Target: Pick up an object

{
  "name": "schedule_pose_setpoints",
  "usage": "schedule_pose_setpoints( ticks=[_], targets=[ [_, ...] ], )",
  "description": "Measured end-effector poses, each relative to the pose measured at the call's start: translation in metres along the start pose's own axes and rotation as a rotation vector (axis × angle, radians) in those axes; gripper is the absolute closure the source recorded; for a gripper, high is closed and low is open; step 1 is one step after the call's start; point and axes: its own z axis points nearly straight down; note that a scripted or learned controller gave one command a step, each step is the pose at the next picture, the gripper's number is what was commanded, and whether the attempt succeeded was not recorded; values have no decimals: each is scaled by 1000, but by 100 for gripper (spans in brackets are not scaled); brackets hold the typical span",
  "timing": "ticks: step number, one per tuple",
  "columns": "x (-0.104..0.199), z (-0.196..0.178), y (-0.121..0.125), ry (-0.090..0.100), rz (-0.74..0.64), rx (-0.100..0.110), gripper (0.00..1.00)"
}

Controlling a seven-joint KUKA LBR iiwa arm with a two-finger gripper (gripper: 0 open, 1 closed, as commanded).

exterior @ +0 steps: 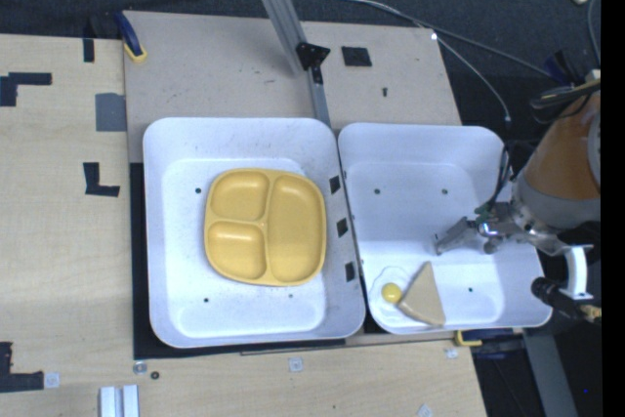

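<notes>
Camera view: the gripper point(451, 239), fingers apart and holding nothing, hovers in the right bin point(420, 151), just above the tan wedge point(425, 296) and yellow ball point(391, 292).

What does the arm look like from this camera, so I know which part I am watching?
The grey KUKA arm enters at the right edge, with a broad orange band above its wrist. Below that the wrist narrows to grey metal and ends in a slim, dull silver two-finger gripper over the right-hand shallow white bin. A white fitting sits on the dark part beneath the arm.
</notes>
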Motion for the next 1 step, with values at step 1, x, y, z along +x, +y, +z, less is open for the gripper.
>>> schedule_pose_setpoints(
  ticks=[1],
  targets=[
    [1, -13, 1, 1, -2, -3, 100]
  ],
)
